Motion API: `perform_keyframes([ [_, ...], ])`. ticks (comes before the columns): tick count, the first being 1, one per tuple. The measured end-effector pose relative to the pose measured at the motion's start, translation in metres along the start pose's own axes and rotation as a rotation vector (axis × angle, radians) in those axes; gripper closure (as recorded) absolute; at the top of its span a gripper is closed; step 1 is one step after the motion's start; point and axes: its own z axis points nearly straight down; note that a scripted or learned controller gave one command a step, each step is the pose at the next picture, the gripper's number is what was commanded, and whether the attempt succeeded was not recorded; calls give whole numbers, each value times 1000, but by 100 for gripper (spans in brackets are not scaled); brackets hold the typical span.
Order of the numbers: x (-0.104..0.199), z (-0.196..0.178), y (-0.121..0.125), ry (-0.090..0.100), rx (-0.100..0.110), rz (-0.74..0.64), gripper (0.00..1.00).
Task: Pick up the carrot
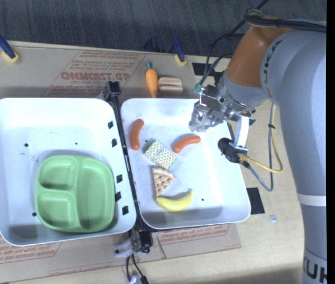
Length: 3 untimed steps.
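camera view, one moment, contents as follows. carrot (151, 80): orange with a green top, lying outside both bins on the cardboard just beyond the right bin's (238, 203) far rim, beside a small sandwich-like toy (170, 85); it looks to have landed or been set there out of the bin, so a pick would need a reach past the rim. right bin holds two sausages (135, 134) (186, 142), a patterned block (159, 154), a pizza slice (161, 180) and a banana (175, 201), scattered loosely. left bin (2, 158) holds a green divided plate (76, 194). gripper (204, 120): low over the right bin's far right corner, near the second sausage, well apart from the carrot. opening of the gripper: cannot tell. nothing seen held.
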Motion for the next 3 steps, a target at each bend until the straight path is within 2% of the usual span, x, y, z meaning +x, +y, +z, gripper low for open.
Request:
perform_keyframes([
  [1,-39,-110,4,-1,-7,44,100],
  [2,-35,88,-7,0,2,128,100],
  [3,86,12,-88,0,-2,95,100],
])
